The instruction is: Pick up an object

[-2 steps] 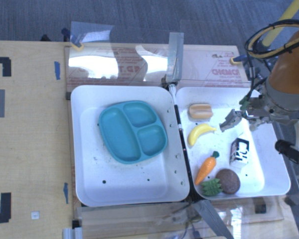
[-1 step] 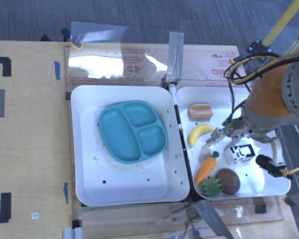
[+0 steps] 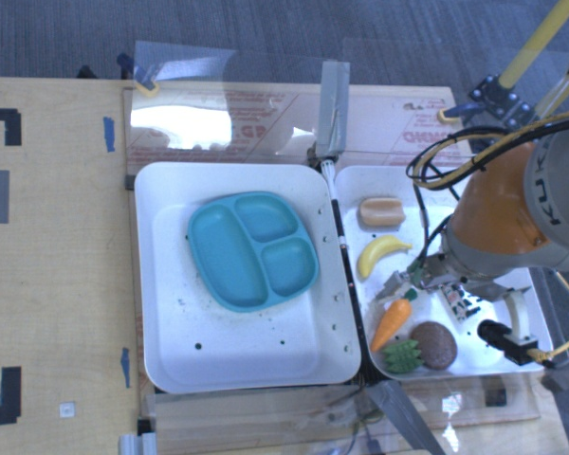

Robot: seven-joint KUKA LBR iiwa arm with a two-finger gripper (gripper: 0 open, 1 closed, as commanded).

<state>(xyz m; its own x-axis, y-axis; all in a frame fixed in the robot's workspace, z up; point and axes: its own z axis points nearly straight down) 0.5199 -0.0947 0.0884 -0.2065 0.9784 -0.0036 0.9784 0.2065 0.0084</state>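
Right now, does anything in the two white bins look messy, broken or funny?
Nothing looks spilled or broken. The blue three-section plate sits a little crooked in the left white bin. In the right white bin, the yellow toy banana, orange toy carrot, tan bread roll and brown round lump lie loosely scattered.

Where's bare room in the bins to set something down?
Left bin: a wide bare strip in front of the blue plate and a narrower one to its left. Right bin: crowded, with bun, banana, carrot and brown lump packed beside the tool.
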